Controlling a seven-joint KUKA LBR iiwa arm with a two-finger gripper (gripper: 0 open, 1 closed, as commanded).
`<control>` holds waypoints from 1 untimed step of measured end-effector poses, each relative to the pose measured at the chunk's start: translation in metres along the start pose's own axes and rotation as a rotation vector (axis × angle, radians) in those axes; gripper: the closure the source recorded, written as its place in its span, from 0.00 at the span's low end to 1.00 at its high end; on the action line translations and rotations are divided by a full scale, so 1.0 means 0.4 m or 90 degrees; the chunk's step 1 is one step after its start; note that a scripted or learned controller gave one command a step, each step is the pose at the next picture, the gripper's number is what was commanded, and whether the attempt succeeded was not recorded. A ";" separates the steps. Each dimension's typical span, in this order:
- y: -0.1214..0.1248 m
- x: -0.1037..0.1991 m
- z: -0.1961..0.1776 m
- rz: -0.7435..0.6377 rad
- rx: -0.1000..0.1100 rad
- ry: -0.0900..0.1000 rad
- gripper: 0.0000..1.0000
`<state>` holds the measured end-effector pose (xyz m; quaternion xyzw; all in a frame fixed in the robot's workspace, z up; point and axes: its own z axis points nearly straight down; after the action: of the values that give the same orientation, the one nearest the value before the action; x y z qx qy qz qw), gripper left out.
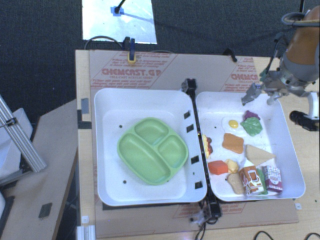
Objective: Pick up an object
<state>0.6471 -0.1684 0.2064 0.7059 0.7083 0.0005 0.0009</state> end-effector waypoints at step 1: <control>0.012 0.022 0.138 -0.002 0.002 0.000 0.00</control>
<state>0.6518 -0.1595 0.1514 0.7048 0.7094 -0.0002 -0.0003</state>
